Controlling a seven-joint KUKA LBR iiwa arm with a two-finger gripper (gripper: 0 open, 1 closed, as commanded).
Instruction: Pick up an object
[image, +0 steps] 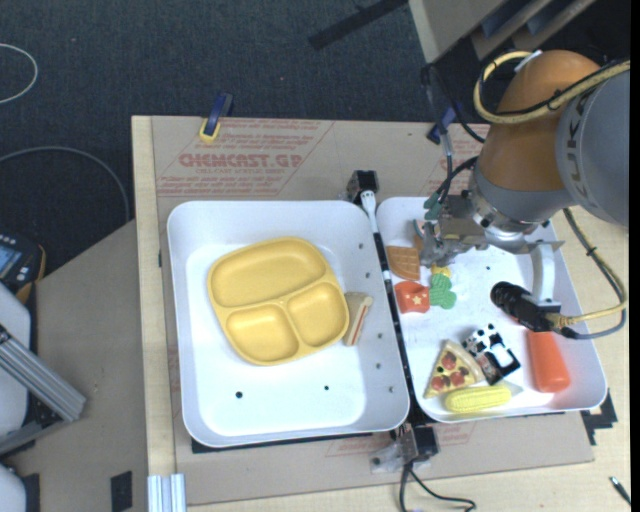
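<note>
- Green toy piece (442, 291), knobbly like broccoli, lies in the upper left part of the right-hand white bin (585, 345), just below the gripper's tip.
- Touching its left side is a red toy piece (411, 297); an orange-brown toast slice (405, 262) lies just above that, close to the bin's left wall.
- The gripper (434, 258) hangs low over this cluster, between the toast slice and the green toy piece. From this angle I cannot tell whether it is open or closed, and nothing can be seen in its grasp.
- The grey arm with its orange band (535, 110) comes in from the upper right, over the right-hand bin's far edge.
- Nearer the front of that bin lie a pizza slice (452, 369), a yellow corn cob (477, 400) just beneath it, a small black-and-white toy (490, 350) beside the slice, and an orange cylinder (547, 362) by the right wall.
- The left-hand bin (200, 400) holds a yellow divided plate (278, 298), with a tan sandwich wedge (357, 318) touching the plate's right edge.
</note>
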